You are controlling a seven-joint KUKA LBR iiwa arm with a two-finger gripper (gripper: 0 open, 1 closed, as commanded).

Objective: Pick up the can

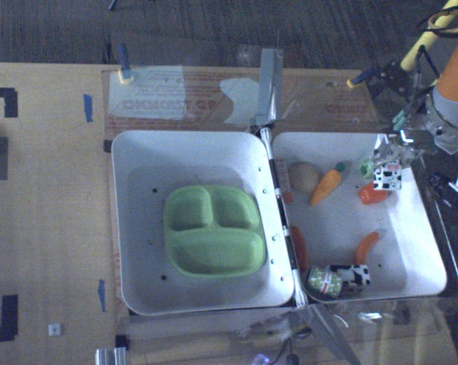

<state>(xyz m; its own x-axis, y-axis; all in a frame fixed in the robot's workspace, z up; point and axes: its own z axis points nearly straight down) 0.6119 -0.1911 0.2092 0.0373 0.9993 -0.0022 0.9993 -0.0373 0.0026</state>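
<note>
One can (325, 282) — half tucked against the bin (434, 276) corner.

Very little here can be read. The only lettering I can find sits on the clear plastic sheet (164, 97) lying across the surface behind the left bin (130, 154): a row of faint, pale capitals runs along it, but glare and blur wash them out and I can't make out a single word. A similar faint strip of letters shows on the sheet's right part (339, 106), behind the right bin (430, 272), equally illegible. The can (326, 282) in that bin has a green printed label, too small to read.
</note>
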